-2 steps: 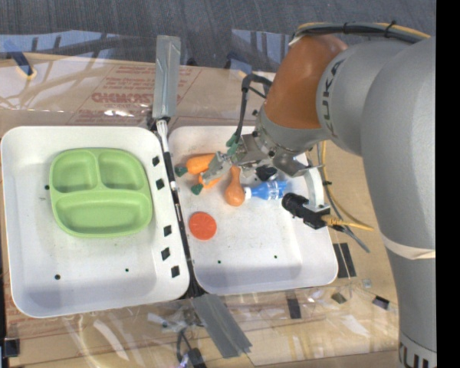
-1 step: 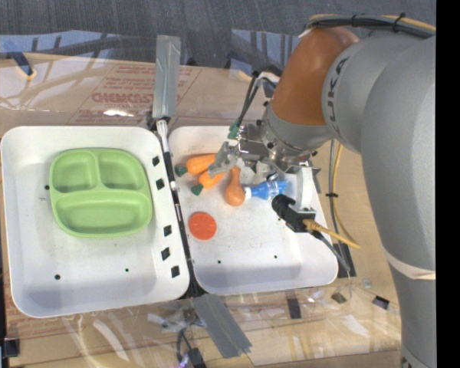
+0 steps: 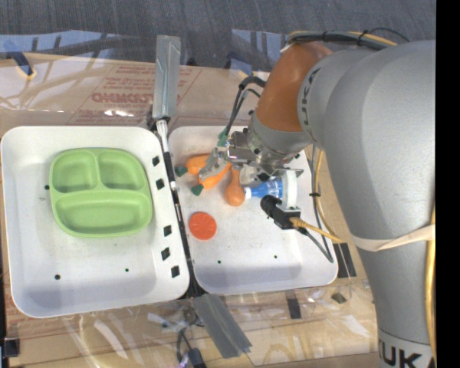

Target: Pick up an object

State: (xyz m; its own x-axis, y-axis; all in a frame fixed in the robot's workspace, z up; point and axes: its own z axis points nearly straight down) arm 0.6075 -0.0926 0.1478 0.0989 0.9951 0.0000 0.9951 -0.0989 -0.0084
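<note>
From my remote seat, the biggest thing I see is the grey arm (image 3: 376,167) with its orange band, coming in from the right and covering much of the right bin's (image 3: 245,271) far corner. Next come the two shallow white bins, side by side on cardboard; the left bin (image 3: 23,228) holds one green divided plate (image 3: 100,190) with three compartments, lying flat and well apart from everything else.

The gripper (image 3: 241,159) hangs low over the upper middle of the right bin, right above a cluster of toys, and I cannot tell how it is set (the wrist body and cables block my line to it).

In that cluster I count two orange carrot-like pieces: one carrot (image 3: 202,165) lying near the divider with a green tip, another (image 3: 234,190) angled downward just beside the gripper. A blue object (image 3: 267,190) sits partly hidden under the wrist, touching or nearly touching the second carrot. One round orange disc (image 3: 202,226) lies alone, lower in the bin, near the divider
</note>
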